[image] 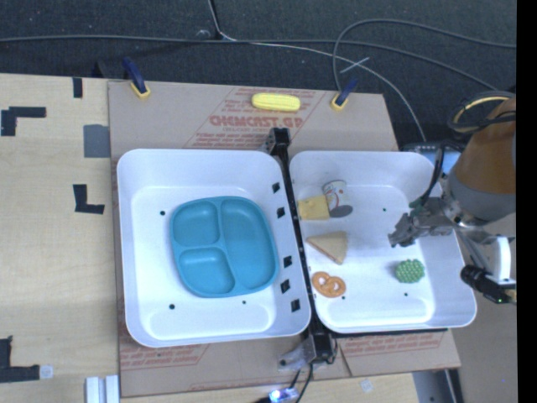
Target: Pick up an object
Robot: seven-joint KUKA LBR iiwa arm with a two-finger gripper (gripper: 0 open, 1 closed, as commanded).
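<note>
green ball (409,270) in right bin (369,316), gripper (401,233) just above it, grip state unclear

We see two bins side by side on the desk (50,225). The left bin (138,183) holds a divided plate (224,247). In the right bin (377,309), a wedge (329,246) lies near the dividing wall, a pretzel (328,285) in front of it, a ball (409,270) to its right, below the hand (401,235).
</note>
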